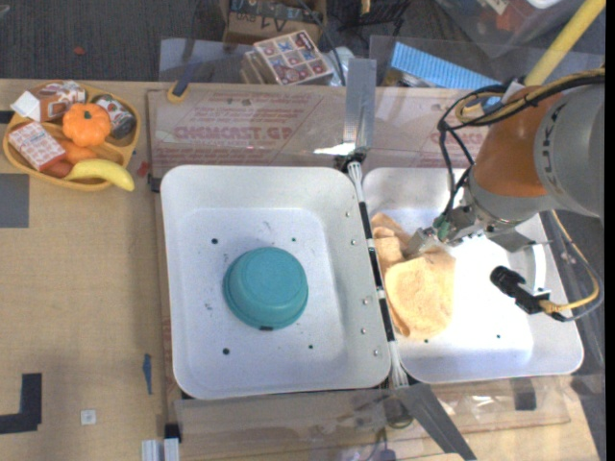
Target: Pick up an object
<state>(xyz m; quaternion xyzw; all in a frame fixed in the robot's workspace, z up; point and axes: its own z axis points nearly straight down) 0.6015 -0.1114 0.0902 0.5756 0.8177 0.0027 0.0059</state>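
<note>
Arm: I see the grey arm [538,152] w/ the orange band reaching in from the right, over the back of the right bin [500,353].
Tool: tool [430,241] sits low in the right bin, at the upper edge of the pale orange cloth [420,296].
Tool state: can't tell from this angle if it's open or closed. I don't see anything lifted in it.
Contact: tool tip looks right at the cloth's top edge, touching or just above. Can't say which.
Cloth: lies crumpled on the left side of the right bin, close to the divider between the bins. A peachier fold pokes out toward the back. Can't tell if that's a separate piece.
Left bin: left bin [192,353] holds a teal bowl [266,288], upside down, approx centre, well apart from the tool.
Counter: on the counter [77,305], far back-left, a yellow dish [19,152] w/ toy food, incl. a small orange pumpkin [86,123] and a banana [101,171] at its front rim.
</note>
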